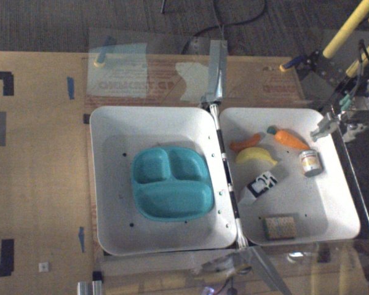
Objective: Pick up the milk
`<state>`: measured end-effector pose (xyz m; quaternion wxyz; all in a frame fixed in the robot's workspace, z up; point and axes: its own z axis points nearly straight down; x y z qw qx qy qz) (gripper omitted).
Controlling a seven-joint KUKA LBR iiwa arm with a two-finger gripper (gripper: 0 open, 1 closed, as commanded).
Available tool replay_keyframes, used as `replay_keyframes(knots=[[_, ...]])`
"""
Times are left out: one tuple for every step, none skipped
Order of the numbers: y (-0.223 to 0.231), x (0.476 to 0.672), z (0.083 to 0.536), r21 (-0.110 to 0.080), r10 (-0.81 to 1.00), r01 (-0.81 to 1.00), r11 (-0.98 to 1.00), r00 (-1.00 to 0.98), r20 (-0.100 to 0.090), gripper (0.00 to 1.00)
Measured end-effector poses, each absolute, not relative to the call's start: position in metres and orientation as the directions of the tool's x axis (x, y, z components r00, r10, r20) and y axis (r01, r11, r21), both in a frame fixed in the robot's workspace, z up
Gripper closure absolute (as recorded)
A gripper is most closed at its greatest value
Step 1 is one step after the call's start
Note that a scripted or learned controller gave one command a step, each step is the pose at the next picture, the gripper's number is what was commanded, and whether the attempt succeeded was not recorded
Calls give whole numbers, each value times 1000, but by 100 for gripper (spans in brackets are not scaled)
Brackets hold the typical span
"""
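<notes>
Milk — the small white carton with a black-and-white printed face [262, 184] — lies tilted near the right bin's [338, 217] left wall, just below the yellow banana [256, 157]. My gripper [329, 125] hovers at the bin's right rim; finger opening: cannot tell. Risk — a descent grazing the banana or wall skews my grasp.

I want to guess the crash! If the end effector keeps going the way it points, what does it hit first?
Probably the can, just below-left of the end effector; depth is unclear, so it might hit the bin floor instead.
</notes>
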<state>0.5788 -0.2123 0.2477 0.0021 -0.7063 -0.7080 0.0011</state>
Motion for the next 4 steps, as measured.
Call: replay_keyframes(knots=[[-122,555,87,3,943,943,-333,333,-1,0],[-76,609,197,-5,939,939,-344,344,-2,0],[-75,609,197,-6,939,939,-344,344,-3,0],[-96,553,319,-5,935,935,-355,355,-3,0]])
